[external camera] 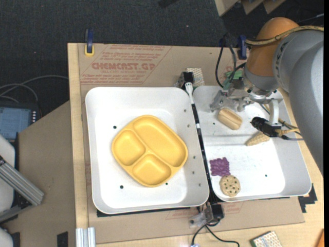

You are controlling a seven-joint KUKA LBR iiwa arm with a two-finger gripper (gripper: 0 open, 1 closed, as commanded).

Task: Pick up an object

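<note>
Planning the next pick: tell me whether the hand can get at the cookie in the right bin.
Probably yes. The cookie lies flat with nothing over it in the right bin, where the hand is. The purple grapes close beside it could crowd the grasp.

arm cut off at right edge, hiding far corner of right bin

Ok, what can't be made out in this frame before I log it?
- Camera view: whether the gripper touches the tan roll next to it; the slanted angle hides any gap.
- Camera view: the upper right corner of the right bin, covered by the arm.
- Camera view: what the purple cluster is; too small to tell.
</note>
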